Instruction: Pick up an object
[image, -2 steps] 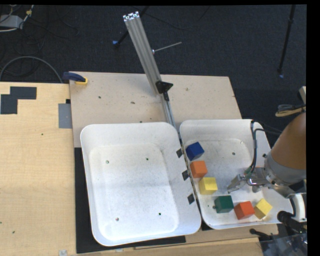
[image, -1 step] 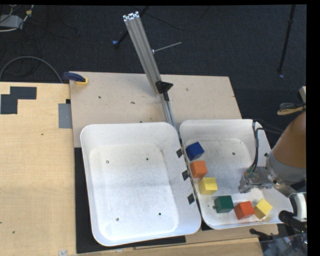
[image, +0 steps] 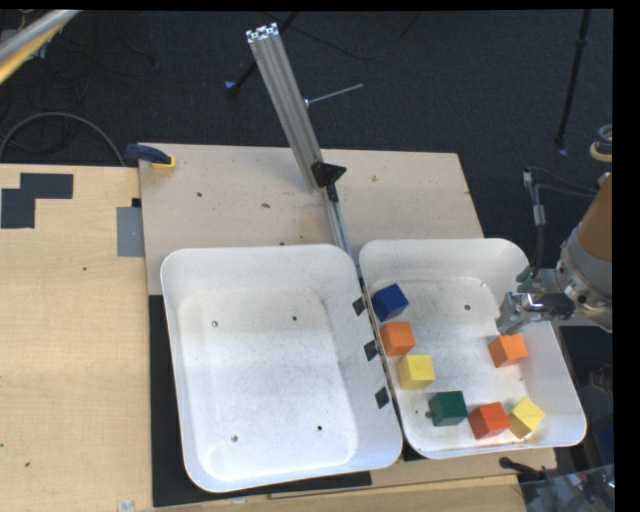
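Cubes are lying scattered in the right bin (image: 470, 255): a blue cube (image: 389, 299) is sitting near the divider, with an orange cube (image: 398, 337) just below it and a yellow cube (image: 416, 370) beneath that. Along the near edge a green cube (image: 448, 407), a red cube (image: 488, 419) and a second yellow cube (image: 527, 416) are resting in a row, the red and yellow ones touching. A second orange cube (image: 509, 349) is sitting apart by the right wall, and the gripper (image: 520, 306) is hovering just above it, gripping nothing; how its jaws are standing cannot be told. The left bin (image: 200, 268) is lying beside the right one
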